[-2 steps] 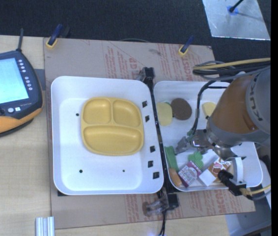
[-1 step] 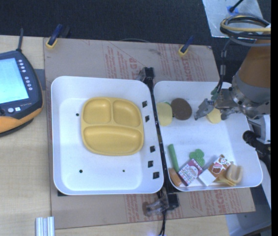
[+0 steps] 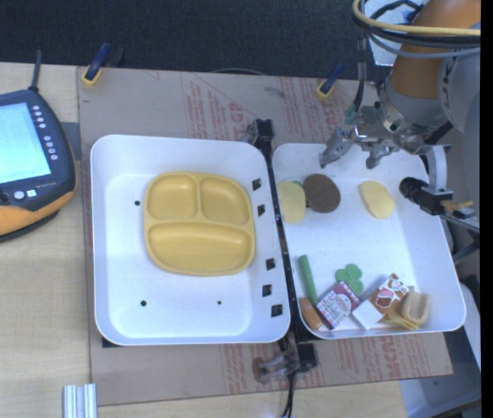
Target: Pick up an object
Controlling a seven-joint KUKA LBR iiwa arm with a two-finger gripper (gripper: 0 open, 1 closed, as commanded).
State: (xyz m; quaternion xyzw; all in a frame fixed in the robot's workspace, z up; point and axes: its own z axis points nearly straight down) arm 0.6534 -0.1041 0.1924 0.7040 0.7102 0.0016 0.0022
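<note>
1. Overhead, the grey arm (image 3: 438, 42) with its orange band is reaching in from the right and hanging over the far edge of the right bin (image 3: 434, 251).
2. Its gripper (image 3: 355, 153) is pointing down with the two fingers (image 3: 334, 152) spread apart — nothing is sitting between them.
3. The gripper is hovering just beyond the brown round piece (image 3: 321, 192) and the pale yellow piece (image 3: 375, 199), both of which are lying on the bin floor near its far side.
4. A second pale yellow piece (image 3: 292, 201) is resting against the bin's left wall, touching the brown round piece.
5. Along the near side of the right bin a cluster of toy food is sitting: a green stick (image 3: 306, 277) lying lengthwise by the left wall, a green leafy piece (image 3: 348, 277), a small red and white carton (image 3: 337, 305), an orange piece (image 3: 309, 313) at the near left corner, a white block (image 3: 366, 313), another small carton (image 3: 390, 293) and a tan curved piece (image 3: 413, 309) at the right end.
6. The left bin (image 3: 111, 259) is holding a yellow divided plate (image 3: 199, 223), which is lying flat near the middle.
7. Both bins are sitting side by side on a sheet of brown cardboard (image 3: 185, 94) — black clips (image 3: 268, 233) are lining the seam between them.
8. At the far left of the bench a control pendant with a lit screen (image 3: 7, 146) is resting, well apart from the bins.
</note>
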